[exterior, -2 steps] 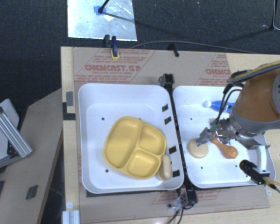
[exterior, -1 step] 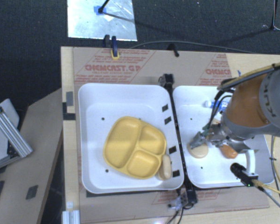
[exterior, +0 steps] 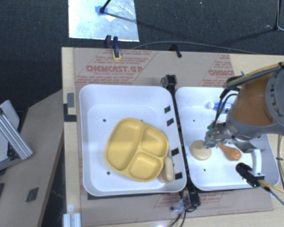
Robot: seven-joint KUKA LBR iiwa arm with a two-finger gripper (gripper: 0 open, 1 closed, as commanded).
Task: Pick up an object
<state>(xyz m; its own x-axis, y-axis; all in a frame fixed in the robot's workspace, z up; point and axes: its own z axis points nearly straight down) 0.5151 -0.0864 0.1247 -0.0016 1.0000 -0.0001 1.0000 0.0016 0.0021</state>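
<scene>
We find the gripper (exterior: 212, 141) low in the right bin (exterior: 199, 100), at the edge of a tan round object (exterior: 199, 151) lying beside a brown wooden piece (exterior: 231, 151). Whether it grips anything, we cannot tell. The left bin (exterior: 94, 126) holds a yellow divided tray (exterior: 135, 148)
</scene>
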